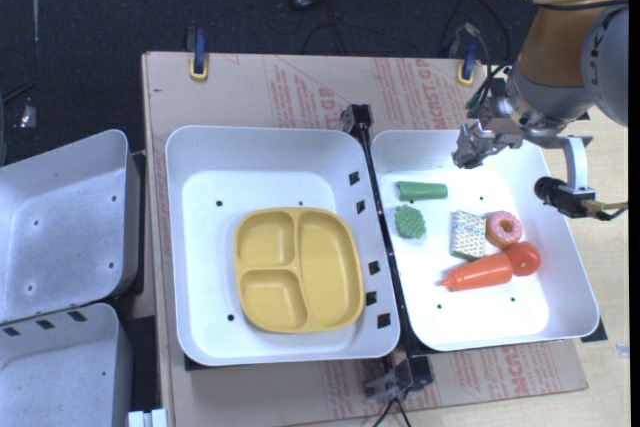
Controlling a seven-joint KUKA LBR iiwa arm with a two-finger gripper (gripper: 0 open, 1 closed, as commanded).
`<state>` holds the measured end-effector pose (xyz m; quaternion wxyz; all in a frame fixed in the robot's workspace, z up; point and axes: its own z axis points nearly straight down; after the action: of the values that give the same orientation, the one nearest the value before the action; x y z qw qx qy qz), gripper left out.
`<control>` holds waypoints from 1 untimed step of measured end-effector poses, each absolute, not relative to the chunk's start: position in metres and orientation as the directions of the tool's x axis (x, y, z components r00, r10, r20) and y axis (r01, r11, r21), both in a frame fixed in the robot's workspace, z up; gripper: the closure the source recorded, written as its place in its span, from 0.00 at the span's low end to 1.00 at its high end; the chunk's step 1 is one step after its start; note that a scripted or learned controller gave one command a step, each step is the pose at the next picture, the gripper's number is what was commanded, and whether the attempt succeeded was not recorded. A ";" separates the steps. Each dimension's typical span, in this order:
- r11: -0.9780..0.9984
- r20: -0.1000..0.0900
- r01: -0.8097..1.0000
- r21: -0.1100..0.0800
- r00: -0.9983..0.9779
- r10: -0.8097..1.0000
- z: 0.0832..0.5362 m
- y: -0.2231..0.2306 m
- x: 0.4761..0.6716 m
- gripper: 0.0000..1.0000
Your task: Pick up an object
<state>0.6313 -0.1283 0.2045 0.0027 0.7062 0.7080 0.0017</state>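
Observation:
The right bin (560, 300) holds several small items: a green block (421, 190), a green bumpy piece (410, 222), a pale checkered square (467, 233), a pink donut (503, 228), a red tomato (524, 259) and an orange carrot (480, 272). My gripper (470, 153) hangs over the bin's far edge, above and right of the green block, touching none of the items. Nothing shows between its tips.
The left bin (200, 215) carries a yellow three-compartment tray (299, 268). A black divider (378, 235) runs between the bins. Blue and yellow clamps (199, 55) pin the board at the back. Grey lids (60, 215) lie off to the left.

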 end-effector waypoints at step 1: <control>0.008 0.001 1.000 0.003 -0.008 1.000 0.213 -0.067 0.635 1.00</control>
<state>0.6352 -0.0668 0.2133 0.0004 0.7042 0.7100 0.0014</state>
